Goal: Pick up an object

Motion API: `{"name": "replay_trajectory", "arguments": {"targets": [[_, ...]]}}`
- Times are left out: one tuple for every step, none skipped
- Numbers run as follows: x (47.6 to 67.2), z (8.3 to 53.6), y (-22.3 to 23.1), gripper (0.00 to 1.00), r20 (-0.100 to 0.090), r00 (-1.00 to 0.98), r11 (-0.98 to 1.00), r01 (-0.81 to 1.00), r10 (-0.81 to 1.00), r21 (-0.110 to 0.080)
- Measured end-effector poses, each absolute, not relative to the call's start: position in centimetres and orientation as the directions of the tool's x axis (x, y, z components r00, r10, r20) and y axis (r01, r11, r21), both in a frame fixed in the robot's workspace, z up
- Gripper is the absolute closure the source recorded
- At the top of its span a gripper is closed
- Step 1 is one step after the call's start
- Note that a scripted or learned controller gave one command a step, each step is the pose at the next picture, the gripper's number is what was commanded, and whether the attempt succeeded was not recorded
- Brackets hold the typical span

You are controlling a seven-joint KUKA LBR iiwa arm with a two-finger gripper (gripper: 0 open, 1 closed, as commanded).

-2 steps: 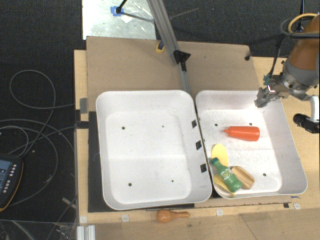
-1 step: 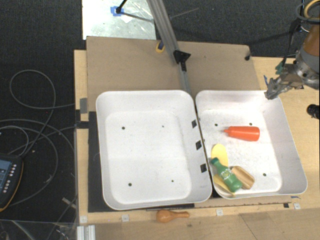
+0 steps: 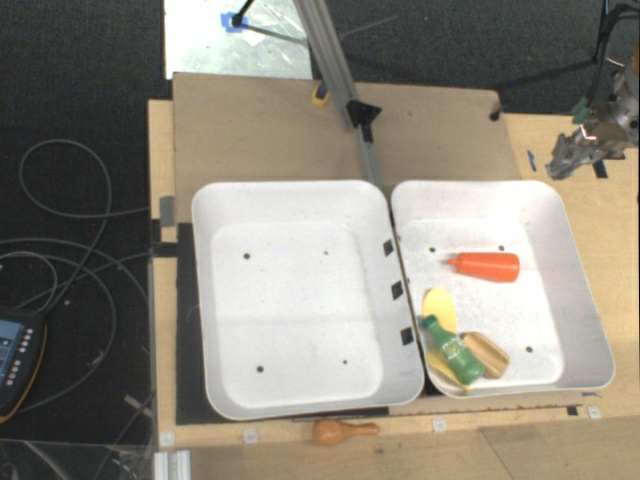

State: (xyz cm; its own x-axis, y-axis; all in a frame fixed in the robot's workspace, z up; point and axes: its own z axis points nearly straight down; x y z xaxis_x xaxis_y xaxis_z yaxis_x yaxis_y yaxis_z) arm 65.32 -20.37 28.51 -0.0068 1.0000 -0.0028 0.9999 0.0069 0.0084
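The right bin (image 3: 560, 268) holds an orange carrot-shaped piece (image 3: 486, 265) near its middle. Toward its near left corner lie a yellow banana-like piece (image 3: 440, 313), a green bottle (image 3: 452, 352) and a tan bread-like piece (image 3: 488, 353), all close together. My gripper (image 3: 568, 155) hangs at the far right, above the bench beyond the right bin's far right corner, well apart from all the objects. Nothing shows between its fingers.
The left bin (image 3: 215, 298) sits beside the right one, joined by black clips. A small orange-brown pear-shaped object (image 3: 340, 430) lies on the bench in front of the bins. A metal pole (image 3: 330, 53) slants over the bench's back. Cables lie on the floor at left.
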Motion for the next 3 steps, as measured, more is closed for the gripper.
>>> {"name": "replay_trajectory", "arguments": {"targets": [[65.0, 28.3, -15.2, 1.00, 0.001, -0.010, 0.010, 1.000, 1.000, 0.002], [63.9, 28.3, -9.3, 1.00, 0.002, -0.010, 0.010, 1.000, 1.000, 0.001], [62.7, 26.6, -4.7, 1.00, 0.002, -0.010, 0.010, 1.000, 1.000, -0.001]]}}
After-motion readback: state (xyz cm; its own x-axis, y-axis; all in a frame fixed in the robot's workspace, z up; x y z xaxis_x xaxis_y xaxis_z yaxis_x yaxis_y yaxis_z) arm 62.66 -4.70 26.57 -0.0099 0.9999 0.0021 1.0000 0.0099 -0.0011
